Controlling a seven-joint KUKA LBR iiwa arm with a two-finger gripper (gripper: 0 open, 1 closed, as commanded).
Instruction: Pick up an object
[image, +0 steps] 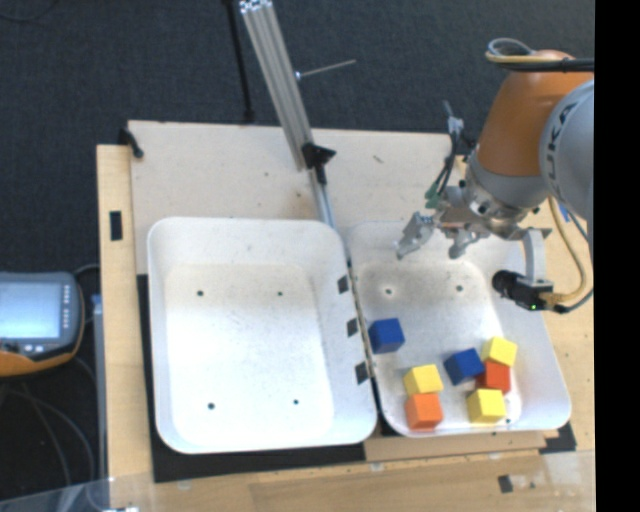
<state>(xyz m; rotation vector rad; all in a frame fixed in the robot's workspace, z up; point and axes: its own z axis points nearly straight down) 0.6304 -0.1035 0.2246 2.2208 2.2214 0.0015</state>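
Several small cubes lie in the right bin (440, 275). A blue cube (386, 334) sits alone near the bin's left wall. Toward the front lie a yellow cube (423, 379), an orange cube (424, 410), a second blue cube (463, 365), a red-orange cube (495, 376) and two more yellow cubes (502, 351) (486, 404). My gripper (436, 238) hangs over the back of the right bin, well behind the cubes. Its two fingers (412, 238) are spread apart, open, with nothing between them.
The left bin (250, 330) stands beside the right one, sharing a middle edge. A slanted metal rail (285, 95) runs from the top down to the bins' back. A small screen device (38, 312) sits off the bench at the left.
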